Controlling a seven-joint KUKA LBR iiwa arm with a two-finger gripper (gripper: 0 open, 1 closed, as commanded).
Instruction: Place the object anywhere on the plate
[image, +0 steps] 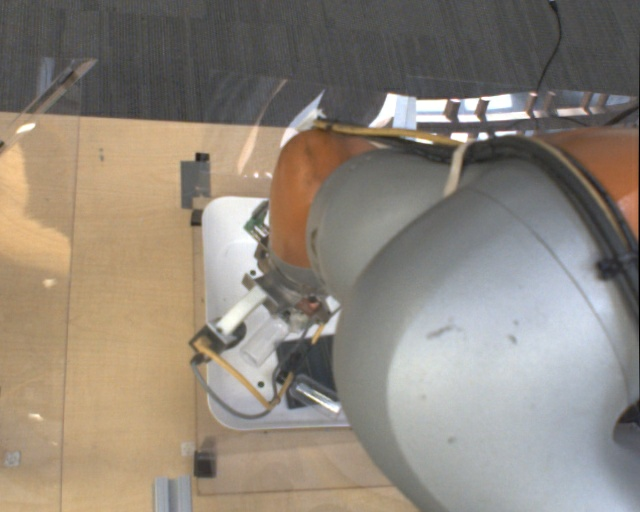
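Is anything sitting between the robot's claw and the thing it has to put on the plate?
Cannot tell. The grey arm hangs over most of the white bin and hides what lies beneath it.

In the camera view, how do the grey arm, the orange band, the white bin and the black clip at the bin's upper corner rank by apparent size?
1. grey arm, enlarged by nearness to the camera.
2. orange band and white bin (uncovered part): alike, not ranked.
3. black clip.
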